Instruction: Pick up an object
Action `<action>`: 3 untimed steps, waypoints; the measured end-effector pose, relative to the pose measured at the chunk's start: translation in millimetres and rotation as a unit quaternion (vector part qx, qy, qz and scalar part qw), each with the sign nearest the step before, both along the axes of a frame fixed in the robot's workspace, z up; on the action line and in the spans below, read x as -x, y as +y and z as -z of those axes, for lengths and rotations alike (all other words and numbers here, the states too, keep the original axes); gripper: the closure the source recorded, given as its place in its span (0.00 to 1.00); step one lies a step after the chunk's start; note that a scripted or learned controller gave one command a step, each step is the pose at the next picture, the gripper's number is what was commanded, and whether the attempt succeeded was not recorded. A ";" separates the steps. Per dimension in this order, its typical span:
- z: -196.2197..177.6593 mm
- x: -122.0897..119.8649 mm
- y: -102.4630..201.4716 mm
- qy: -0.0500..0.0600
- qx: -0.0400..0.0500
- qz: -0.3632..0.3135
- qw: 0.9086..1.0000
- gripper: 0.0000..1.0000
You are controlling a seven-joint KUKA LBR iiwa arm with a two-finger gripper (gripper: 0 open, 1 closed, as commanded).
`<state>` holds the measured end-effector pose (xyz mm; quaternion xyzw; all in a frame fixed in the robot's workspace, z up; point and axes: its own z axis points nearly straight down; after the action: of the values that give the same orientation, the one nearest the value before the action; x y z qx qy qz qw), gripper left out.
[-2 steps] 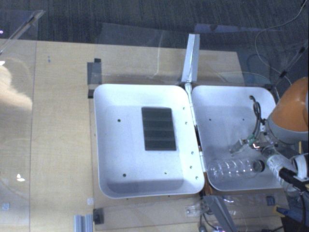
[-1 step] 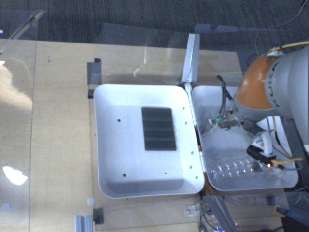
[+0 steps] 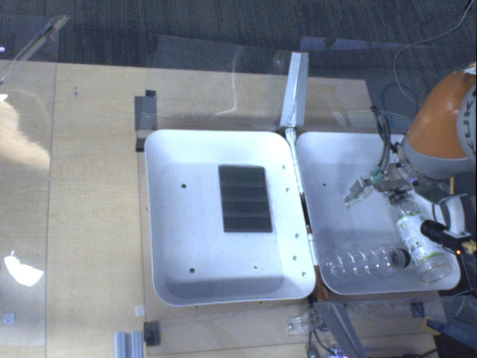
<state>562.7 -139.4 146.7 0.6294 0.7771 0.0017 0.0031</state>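
In the right bin (image 3: 335,162), two clear plastic bottles lie near the front right corner. One bottle (image 3: 364,261) lies sideways along the front wall, its dark cap pointing right. The other bottle (image 3: 417,242), which has a pale label, lies at an angle beside the right wall. My gripper (image 3: 378,192) hangs over the middle right of this bin, just behind the labelled bottle. It is open, with nothing between its fingers. A dark ribbed rectangular block (image 3: 244,198) lies flat in the middle of the left bin (image 3: 171,222).
The arm's orange band (image 3: 443,121) and grey wrist come in over the right bin's right wall. A metal divider post (image 3: 293,95) stands behind the seam between the bins. Wooden bench surface (image 3: 82,200) stretches to the left of the bins.
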 end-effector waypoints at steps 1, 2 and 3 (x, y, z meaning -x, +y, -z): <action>23.0 -35.4 -66.1 0.000 0.001 -0.045 0.999 0.00; 36.7 -28.3 -64.8 0.000 0.001 -0.088 0.996 0.00; 58.0 -45.2 -64.1 -0.002 0.002 -0.117 0.993 0.00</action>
<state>607.9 -203.5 88.7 0.5345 0.8451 0.0017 0.0055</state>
